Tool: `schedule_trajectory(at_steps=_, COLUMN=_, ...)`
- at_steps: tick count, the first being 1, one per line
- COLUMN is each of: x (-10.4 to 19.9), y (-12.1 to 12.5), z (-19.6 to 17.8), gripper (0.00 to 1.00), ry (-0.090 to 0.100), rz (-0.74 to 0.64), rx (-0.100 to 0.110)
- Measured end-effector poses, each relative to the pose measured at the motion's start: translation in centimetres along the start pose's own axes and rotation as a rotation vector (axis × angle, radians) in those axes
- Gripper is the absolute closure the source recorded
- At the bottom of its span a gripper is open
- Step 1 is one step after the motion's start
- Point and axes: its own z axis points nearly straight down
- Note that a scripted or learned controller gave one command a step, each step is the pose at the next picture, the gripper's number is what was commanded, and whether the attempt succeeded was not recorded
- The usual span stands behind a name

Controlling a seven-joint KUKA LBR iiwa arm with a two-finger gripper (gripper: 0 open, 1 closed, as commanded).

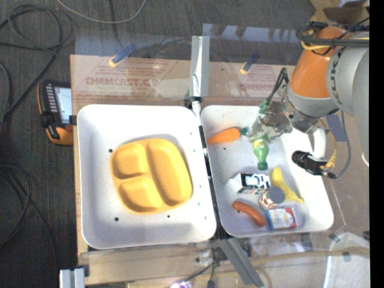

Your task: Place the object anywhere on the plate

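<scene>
two shallow white bins are seen side by side on the bench. in the left bin (96, 221) one yellow divided plate (151, 174) lies, with three compartments and nothing in them. the right bin (318, 218) carries the loose items: one carrot (223, 136) near its upper left corner, one green bottle (261, 152) just below the gripper, one black and white packet (254, 181), one yellow banana (285, 185), one grey disc (276, 195), one sausage (249, 213) and one small can (281, 218) with a red and blue label.

the gripper (264, 131) is held low over the upper part of the right bin, right at the top of the green bottle, which appears to hang or stand directly beneath it. whether the bottle is actually clamped cannot be told, since the tips are hidden by the wrist hardware and the bottle's cap.

the step in hand is judged to be the pick, with the green bottle the likely object; nothing has yet been placed on the plate. for the next move, a firm hold on the bottle's neck would be needed, then a lift clear of the bin wall and the central divider (198, 71), a carry leftward over the left bin, and a release above any compartment of the plate.
</scene>
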Motion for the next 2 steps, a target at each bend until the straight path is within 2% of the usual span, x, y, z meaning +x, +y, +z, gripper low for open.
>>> schedule_trajectory(at_steps=1, x=3.3, y=-1.3, z=-5.2, gripper=1.00, ry=-0.004, rz=-0.172, rx=-0.001)
schedule_trajectory(at_steps=2, x=9.8, y=-0.3, z=-3.9, gripper=1.00, ry=-0.002, rz=-0.136, rx=0.001)
